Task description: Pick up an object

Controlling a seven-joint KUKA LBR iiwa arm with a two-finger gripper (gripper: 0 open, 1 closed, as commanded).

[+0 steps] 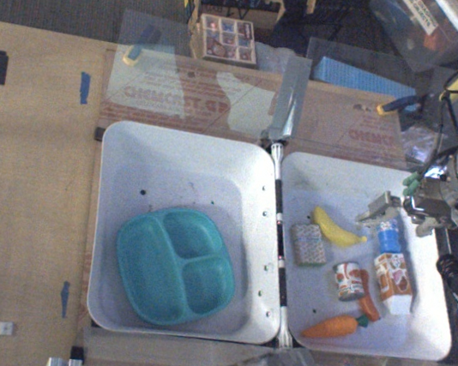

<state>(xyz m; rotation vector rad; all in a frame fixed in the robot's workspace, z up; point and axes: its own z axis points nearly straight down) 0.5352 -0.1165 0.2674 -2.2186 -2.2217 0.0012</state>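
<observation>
**Desk editor:** What does the overhead frame show?

**Photographer:** Two shallow white bins sit side by side on the desk. The grey arm, with its orange band, reaches in over the right bin's (433, 338) far right corner. Its hand (391, 209) hangs above the bin floor near the far wall, just beside a yellow banana (336, 230) and a blue-capped bottle (388, 237).

**Desk editor:** Is the hand holding anything?

**Photographer:** Nothing shows between its fingers. Whether they stand apart or together, I cannot tell from this angle.

**Desk editor:** Where are the objects?

**Photographer:** All in the right bin. The banana lies toward the middle of the far half. A small speckled sponge block (309, 244) lies near the left wall. A small red-and-white can (349, 280) lies on its side at the centre, with an orange-and-white carton (392, 279) just to its right. A carrot (332, 327) rests along the near edge.

**Desk editor:** And the left bin (130, 148)?

**Photographer:** A teal divided plate (174, 264) with three compartments lies in its near half.
</observation>
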